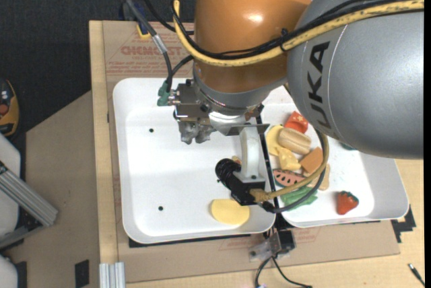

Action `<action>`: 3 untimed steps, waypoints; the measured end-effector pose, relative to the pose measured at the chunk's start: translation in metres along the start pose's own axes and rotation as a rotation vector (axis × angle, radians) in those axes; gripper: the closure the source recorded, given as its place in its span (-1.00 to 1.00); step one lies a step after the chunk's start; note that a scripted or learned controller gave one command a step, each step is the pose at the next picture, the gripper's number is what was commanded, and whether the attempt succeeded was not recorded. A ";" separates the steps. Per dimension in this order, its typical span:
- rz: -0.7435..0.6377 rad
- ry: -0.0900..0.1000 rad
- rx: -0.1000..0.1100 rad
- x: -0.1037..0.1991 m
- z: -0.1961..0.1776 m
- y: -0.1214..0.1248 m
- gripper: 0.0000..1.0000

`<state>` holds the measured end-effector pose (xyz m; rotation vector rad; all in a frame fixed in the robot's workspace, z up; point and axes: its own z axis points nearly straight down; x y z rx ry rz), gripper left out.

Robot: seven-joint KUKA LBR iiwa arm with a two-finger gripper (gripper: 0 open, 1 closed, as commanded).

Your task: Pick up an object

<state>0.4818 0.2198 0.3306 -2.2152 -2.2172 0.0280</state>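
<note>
My gripper (196, 132) hangs over the back middle of the left bin (138, 165), under the orange band of the arm. Nothing shows between or under it. A flat pale-yellow oval piece (229, 212) lies at the front of the left bin, well below the gripper in the view. The right bin (377, 202) holds a pile of toy foods: a red pepper (295, 122), a tan bun (294, 140), a brown slice (312, 160), a watermelon wedge (288, 178) and a green leafy piece (298, 198). A strawberry (346, 202) lies apart at the front right.
The big grey arm covers most of the right bin's back half. Both bins rest on a brown cardboard sheet (104, 145) with dark floor around it. The wall between the bins runs just right of the gripper.
</note>
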 end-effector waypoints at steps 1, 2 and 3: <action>-0.001 0.018 -0.037 0.003 -0.215 -0.006 1.00; 0.009 0.007 -0.022 -0.068 -0.205 0.036 1.00; 0.006 0.007 -0.015 -0.119 -0.204 -0.008 1.00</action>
